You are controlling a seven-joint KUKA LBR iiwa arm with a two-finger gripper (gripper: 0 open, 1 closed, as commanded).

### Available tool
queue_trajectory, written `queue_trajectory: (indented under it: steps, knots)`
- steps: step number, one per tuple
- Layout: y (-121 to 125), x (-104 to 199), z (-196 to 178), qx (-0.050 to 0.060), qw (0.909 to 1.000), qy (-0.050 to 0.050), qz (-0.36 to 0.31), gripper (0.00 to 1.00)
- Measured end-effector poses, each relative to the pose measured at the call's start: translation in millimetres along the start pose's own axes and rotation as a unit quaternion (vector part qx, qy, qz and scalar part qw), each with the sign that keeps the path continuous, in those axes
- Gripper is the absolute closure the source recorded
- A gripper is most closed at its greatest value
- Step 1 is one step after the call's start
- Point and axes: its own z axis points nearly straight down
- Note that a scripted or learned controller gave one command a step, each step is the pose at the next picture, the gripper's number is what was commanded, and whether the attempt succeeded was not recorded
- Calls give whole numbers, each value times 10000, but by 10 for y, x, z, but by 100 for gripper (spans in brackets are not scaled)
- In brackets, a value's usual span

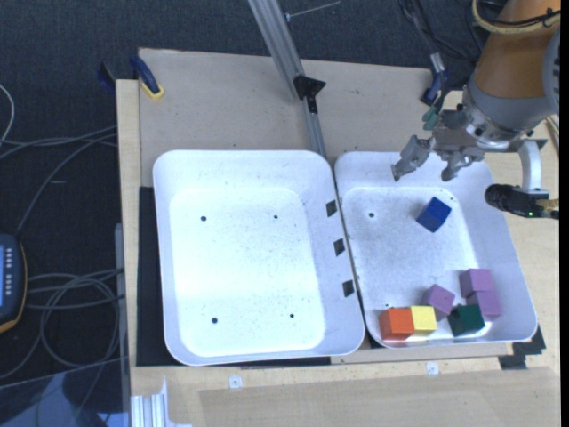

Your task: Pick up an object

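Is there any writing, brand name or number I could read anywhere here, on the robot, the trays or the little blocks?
None can be read.
The blue block, the other coloured blocks and both white bins show plain faces, with no marks.
The dark device at the left edge has a column of small light marks, too small to read.
The gripper and arm show no legible label.

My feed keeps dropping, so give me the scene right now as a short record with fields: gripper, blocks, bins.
gripper: gripper open, holding nothing, over the right bin's far edge
nearest block: blue block, alone, just nearer the camera than the gripper
cluster: orange block, yellow block, green block, three purple blocks in the near corner of the right bin
left bin: white, speckled
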Motion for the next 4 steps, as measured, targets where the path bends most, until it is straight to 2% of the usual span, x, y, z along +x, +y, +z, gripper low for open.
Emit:
queue_trajectory:
  steps: [1,3,4]
  knots:
    - [0,-1,0,-3,10000,1,3,0]
    - [7,-71,1117,30,10000,2,8,0]
    - [-3,-64,1503,24,10000,2,7,0]
